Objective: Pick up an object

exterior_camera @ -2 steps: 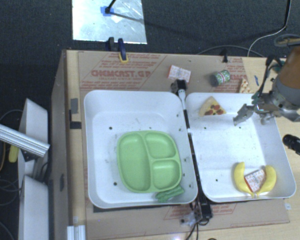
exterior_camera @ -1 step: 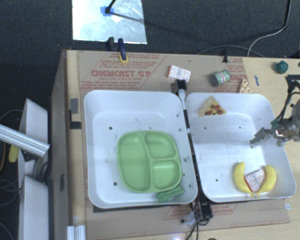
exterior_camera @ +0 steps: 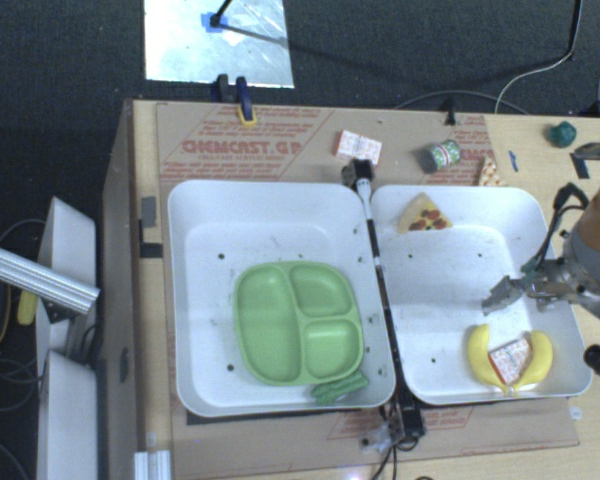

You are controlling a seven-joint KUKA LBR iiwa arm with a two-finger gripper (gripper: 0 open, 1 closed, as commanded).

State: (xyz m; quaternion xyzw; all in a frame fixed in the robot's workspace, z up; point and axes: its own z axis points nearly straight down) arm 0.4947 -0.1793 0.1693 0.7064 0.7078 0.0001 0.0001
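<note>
The arm reaches over the right bin's right rim; gripper above the banana, grip state unclear.

Dark carpet floor surrounds the cardboard-topped bench.

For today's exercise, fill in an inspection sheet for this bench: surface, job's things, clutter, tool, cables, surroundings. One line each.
Surface: brown bench bearing left bin and right bin.
Job's things: green divided plate in left bin; banana and pizza slice in right bin.
Clutter: small can and paper tag behind the bins.
Tool: tool low over right bin, above the banana.
Cables: black cable on the floor.
Surroundings: dark carpet, shiny sheet.
</note>
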